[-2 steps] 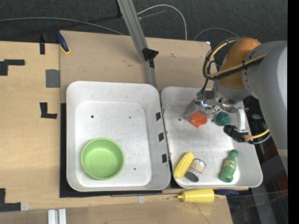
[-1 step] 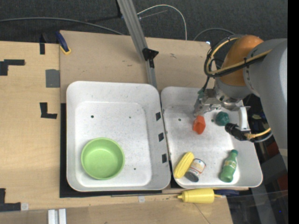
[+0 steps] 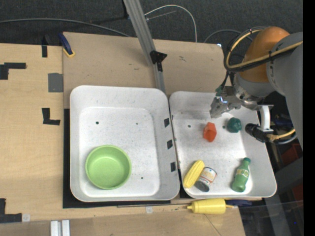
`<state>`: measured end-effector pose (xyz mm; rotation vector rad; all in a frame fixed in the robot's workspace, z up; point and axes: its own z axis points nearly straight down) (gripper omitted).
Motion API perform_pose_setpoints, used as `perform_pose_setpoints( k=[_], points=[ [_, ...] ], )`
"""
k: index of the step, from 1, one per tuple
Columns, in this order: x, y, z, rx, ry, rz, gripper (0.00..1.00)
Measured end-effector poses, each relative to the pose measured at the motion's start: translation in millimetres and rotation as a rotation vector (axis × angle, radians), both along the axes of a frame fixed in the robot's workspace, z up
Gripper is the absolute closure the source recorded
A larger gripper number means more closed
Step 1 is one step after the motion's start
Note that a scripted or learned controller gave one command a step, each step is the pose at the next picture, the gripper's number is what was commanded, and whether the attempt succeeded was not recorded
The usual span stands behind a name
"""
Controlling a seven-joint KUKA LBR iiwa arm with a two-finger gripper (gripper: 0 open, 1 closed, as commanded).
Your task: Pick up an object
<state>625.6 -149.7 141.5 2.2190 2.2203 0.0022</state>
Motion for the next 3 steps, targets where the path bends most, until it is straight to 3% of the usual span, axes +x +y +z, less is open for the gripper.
perform_pose_setpoints(
  k=[1, 2, 3],
  points=[
    [2.4, -8.4, 59.0, -0.001, -0.001, 0.0, 1.0],
    [3.2, -8.2, 84.5, 0.0, 0.001, 0.001, 1.0],
    [-10.6, 40.9, 93.9, 0.002, 0.004, 0.005, 1.0]
  ],
)
